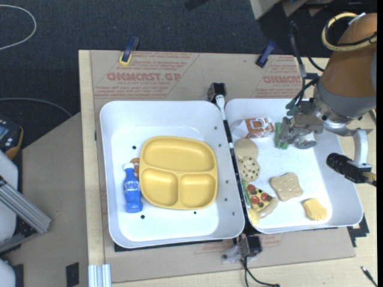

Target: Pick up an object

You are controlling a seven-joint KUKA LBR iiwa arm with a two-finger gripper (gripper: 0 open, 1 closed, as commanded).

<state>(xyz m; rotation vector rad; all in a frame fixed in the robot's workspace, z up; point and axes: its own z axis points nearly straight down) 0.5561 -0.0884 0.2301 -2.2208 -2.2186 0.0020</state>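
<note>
pincer [294,134] tips blurred, arm [353,58] edge-cropped

Two white bins [114,160], one yellow tray [178,172], one blue bottle [132,190], six toy foods [286,186].

Two white bins [114,121] on cardboard-covered bench [179,70].

The grey arm's gripper [291,134] hangs low in the right white bin [344,211], beside a green object [282,137]. A yellow divided plate [178,172] lies in the left white bin [114,124].
</note>
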